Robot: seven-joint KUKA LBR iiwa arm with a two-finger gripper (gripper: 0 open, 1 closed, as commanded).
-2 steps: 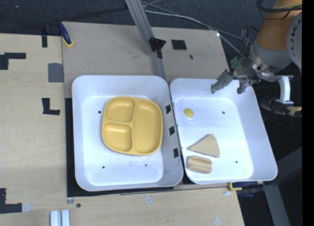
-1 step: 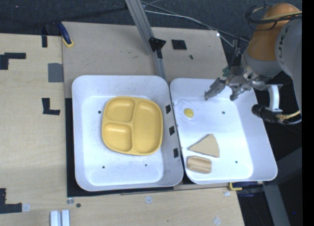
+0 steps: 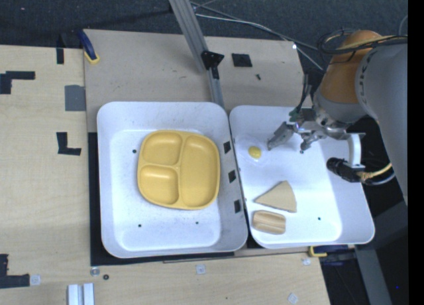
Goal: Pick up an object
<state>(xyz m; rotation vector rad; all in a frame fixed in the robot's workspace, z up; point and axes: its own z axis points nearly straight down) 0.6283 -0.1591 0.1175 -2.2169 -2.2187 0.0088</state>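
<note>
Divided plate [image 3: 179, 168] in left bin [image 3: 112, 184]

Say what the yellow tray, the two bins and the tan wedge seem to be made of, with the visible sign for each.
Yellow tray: probably moulded plastic; smooth, evenly coloured, with soft sheen and rounded compartments.
Bins, left and right: likely plastic; white, thin rounded rims, faintly glossy.
Tan wedge: unclear, perhaps foam, plastic or painted wood; matte, uniform tan, clean edges.
</note>
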